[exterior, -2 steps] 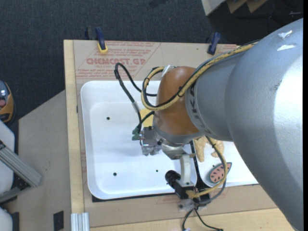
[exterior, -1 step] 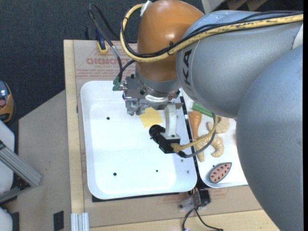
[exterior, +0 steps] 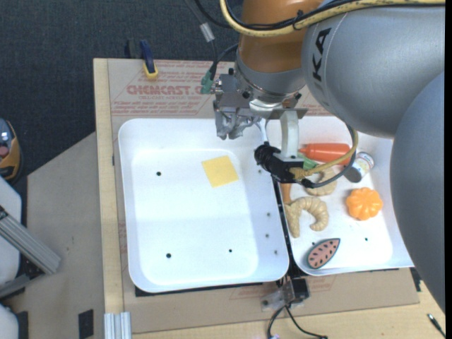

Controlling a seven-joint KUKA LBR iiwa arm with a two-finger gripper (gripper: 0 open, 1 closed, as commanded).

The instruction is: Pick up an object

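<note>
Near the gripper (exterior: 236, 127), camera-side, a flat yellow square slice (exterior: 220, 170) lies slightly skewed, no long axis; the arm (exterior: 367, 55) points downward; grip spread cannot be told.

Both white bins (exterior: 183, 217) are viewed from above, at a slant, by one fixed camera; the arm (exterior: 367, 55) is cropped at the upper right of the frame

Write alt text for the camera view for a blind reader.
A grey and orange robot arm reaches in from the right, its tool over the far edge of the left white bin, which holds one yellow square slice. The right bin holds a carrot, a small orange pumpkin, a croissant and a watermelon slice.
</note>
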